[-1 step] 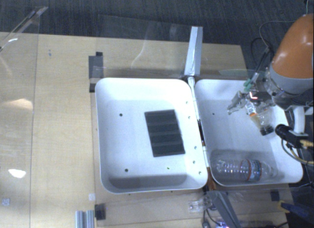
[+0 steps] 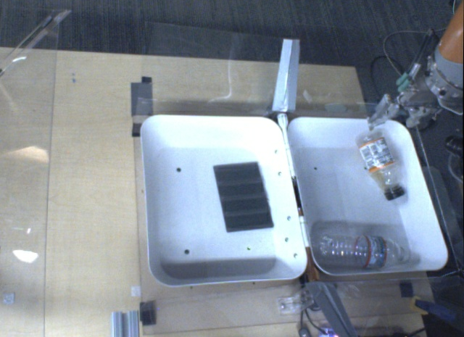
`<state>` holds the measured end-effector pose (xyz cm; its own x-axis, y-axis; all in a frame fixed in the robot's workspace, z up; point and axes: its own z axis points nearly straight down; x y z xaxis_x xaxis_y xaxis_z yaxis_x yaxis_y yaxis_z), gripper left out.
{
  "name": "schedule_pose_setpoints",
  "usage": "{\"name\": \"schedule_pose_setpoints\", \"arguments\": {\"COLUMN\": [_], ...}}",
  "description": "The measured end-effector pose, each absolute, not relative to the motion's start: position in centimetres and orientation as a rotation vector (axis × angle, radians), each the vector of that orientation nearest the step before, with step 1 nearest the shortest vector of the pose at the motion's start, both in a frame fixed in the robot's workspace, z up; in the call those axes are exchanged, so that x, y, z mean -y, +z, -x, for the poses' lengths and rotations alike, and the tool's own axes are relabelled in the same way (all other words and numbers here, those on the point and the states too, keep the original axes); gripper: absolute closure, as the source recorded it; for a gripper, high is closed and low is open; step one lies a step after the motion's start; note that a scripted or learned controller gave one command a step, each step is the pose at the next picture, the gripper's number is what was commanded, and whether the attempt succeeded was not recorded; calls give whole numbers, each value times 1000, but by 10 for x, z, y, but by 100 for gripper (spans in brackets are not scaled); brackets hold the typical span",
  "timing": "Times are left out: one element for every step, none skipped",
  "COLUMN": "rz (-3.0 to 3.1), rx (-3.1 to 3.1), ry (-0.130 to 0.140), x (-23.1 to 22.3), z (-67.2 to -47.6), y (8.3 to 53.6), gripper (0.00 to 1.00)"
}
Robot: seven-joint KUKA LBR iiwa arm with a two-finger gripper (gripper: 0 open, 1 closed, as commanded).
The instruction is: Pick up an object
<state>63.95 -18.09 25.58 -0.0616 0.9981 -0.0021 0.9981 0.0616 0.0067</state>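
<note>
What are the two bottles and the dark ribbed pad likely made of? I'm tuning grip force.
Both bottles, the upper bottle and the lower bottle, look like clear glossy plastic: the bin shows through them. The dark ribbed pad looks matte black, perhaps rubber or foam; I can't tell which.

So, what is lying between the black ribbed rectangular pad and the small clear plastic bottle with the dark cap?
In the camera view, between the pad and that bottle lie white bin floor and the two bins' adjoining rims.

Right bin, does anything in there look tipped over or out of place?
Both clear plastic bottles lie on their sides: the small bottle slants near the far corner, by the gripper, and the larger bottle lies along the right bin's near wall. No spill shows.
</note>
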Motion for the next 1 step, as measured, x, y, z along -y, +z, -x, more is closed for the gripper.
{"name": "schedule_pose_setpoints", "arguments": {"rz": [-1898], "rx": [-2503], "ry": [3], "x": [204], "z": [-666], "y": [92], "gripper": [0]}}
